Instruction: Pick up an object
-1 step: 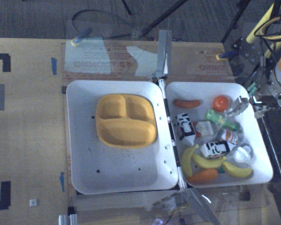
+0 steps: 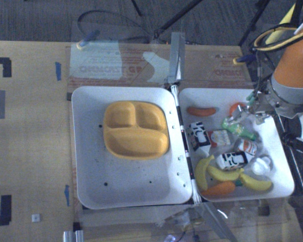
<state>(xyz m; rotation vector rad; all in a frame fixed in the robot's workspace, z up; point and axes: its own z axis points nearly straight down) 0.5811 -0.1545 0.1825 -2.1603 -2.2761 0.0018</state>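
The right bin (image 2: pixel 285 150) holds a pile of toy food. A brown sausage (image 2: pixel 202 111) lies at the back, with a red piece (image 2: pixel 236 107) to its right. A green item (image 2: pixel 238 128) sits just below that. Two black-and-white cartons (image 2: pixel 199 135) (image 2: pixel 232 160), a small box (image 2: pixel 220 137), a can (image 2: pixel 248 146), a clear cup (image 2: pixel 263 165), bananas (image 2: pixel 224 174) and a carrot (image 2: pixel 219 188) fill the rest. My gripper (image 2: pixel 252 110) hangs over the bin's back right part, close above the red piece and the green item. Nothing shows between its tips.
The left bin (image 2: pixel 86 150) carries a yellow divided plate (image 2: pixel 136 130). A metal divider (image 2: pixel 175 64) rises between the bins at the back. Cables and tripod legs (image 2: pixel 265 34) stand behind the right bin near the arm's orange band (image 2: pixel 293 67).
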